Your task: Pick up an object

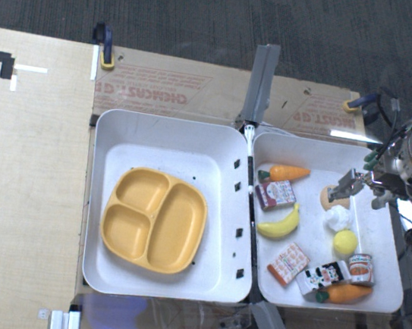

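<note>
You have two white bins. Left bin (103, 183): one yellow divided plate (155, 220), central. Right bin (392, 280): carrot (287, 173) at 11 o'clock; maroon carton (274, 194) just below it; banana (280, 223) at 9 o'clock; orange cracker packet (288, 263) at 7 o'clock; lemon (345, 242) near centre, white lump (338, 217) just above it; small can (359, 268), black-and-white carton (322, 277) and second carrot (346, 293) at 5 o'clock. Gripper (346, 187) sits at 1 o'clock over a tan object (332, 197); you cannot tell the finger state.
</note>
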Robot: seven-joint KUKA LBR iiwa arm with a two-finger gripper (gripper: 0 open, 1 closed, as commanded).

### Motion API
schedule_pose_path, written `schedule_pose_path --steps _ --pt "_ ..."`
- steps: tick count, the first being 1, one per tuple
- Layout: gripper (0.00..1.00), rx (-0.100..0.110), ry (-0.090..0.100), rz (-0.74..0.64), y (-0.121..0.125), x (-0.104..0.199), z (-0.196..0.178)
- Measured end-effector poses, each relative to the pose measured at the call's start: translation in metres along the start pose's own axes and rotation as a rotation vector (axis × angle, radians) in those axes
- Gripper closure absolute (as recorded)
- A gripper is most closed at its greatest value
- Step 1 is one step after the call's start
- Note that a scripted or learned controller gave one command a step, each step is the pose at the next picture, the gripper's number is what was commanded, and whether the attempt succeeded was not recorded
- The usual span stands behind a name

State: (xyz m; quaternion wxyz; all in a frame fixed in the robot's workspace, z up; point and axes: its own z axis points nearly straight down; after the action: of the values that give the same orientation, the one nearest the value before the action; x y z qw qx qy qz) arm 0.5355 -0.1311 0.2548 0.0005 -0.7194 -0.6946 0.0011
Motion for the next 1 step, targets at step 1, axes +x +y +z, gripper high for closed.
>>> schedule_pose_path --steps 1 --pt "0.0 0.002 0.0 -0.056 0.0033 0.062 0.0646"
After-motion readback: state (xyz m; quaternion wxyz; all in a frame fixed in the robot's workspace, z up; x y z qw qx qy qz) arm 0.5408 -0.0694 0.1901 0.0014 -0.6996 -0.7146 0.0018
